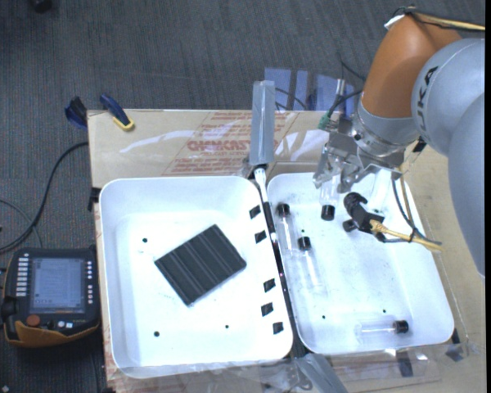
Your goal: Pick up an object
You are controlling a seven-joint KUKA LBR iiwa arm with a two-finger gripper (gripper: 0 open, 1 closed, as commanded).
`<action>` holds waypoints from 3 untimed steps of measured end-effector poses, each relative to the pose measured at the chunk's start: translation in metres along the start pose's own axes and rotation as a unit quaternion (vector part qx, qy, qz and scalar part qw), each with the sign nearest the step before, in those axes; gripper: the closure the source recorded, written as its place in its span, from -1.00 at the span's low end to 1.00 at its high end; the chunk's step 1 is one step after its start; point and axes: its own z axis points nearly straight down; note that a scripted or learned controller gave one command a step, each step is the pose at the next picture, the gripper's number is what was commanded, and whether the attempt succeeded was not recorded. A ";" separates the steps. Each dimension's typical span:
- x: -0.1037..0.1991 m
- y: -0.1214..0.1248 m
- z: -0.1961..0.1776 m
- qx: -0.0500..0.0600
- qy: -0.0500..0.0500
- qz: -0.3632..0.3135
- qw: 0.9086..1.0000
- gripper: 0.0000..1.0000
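The hand is seen low over the far part of the right bin; whether it is open or closed cannot be told. No object is seen between its parts. A clear tube with black caps lies near the divider of that bin, its long axis running from far to near, slightly slanted. Another tube lies at the near edge, pointing sideways. A dark ribbed pad lies flat in the left bin. A grasp could be missed, since round tubes are likely to roll away.

Hand above right bin
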 end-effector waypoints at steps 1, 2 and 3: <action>0.001 0.000 -0.001 -0.001 0.000 0.047 0.999 1.00; -0.043 0.016 -0.001 -0.001 0.000 0.115 0.993 1.00; -0.067 0.025 -0.025 -0.001 0.000 0.078 0.997 1.00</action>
